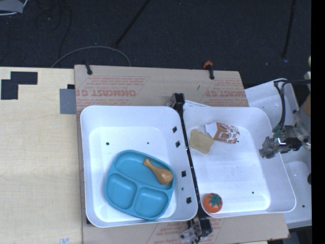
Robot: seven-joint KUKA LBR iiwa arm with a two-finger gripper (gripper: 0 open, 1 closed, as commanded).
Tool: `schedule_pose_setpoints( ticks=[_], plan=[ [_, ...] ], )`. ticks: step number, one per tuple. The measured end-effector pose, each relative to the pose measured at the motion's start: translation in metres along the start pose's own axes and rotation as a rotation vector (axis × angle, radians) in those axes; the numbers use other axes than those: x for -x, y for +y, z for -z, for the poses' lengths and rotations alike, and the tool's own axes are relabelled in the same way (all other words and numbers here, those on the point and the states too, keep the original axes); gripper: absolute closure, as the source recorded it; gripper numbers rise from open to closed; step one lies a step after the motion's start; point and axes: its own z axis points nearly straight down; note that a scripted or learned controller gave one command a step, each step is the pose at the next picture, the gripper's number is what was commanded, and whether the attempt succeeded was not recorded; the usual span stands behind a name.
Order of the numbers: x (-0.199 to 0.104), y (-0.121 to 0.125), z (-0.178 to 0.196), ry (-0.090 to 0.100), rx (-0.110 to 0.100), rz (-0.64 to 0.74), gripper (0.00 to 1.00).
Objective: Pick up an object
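The landmark is the black divider (184, 156) where the two white bins meet.

Nearest the camera, a small orange tomato-like toy (213, 202) with a green top lies in the right bin (254, 200), just right of the divider's near end, against the bin's near wall.

Left of the divider, in the left bin (96, 136), a blue three-compartment plate (127, 192) lies flat. A tan toy drumstick (158, 171) rests on the plate's large far compartment, its thick end towards the divider.

Farther back, right of the divider, a beige sponge-like piece (201, 141) lies on the right bin's floor, close to the divider. A white packet with brown print (224, 132) lies just beyond it, touching or nearly touching.

The hand (269, 149) sits well right of the divider, over the right bin's right wall, apart from every object. It holds nothing visible; how far its fingers are open cannot be determined.

Beyond both bins, brown cardboard (152, 88) covers the worktop (35, 151).
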Motion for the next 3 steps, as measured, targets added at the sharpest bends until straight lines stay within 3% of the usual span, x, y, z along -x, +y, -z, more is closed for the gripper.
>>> schedule_pose_setpoints(
  ticks=[1,3],
  plan=[
    [0.001,0.001,0.037,0.001,-0.002,0.0,1.0],
    [-0.094,0.023,0.027,0.003,-0.008,0.002,1.0]
  ],
)
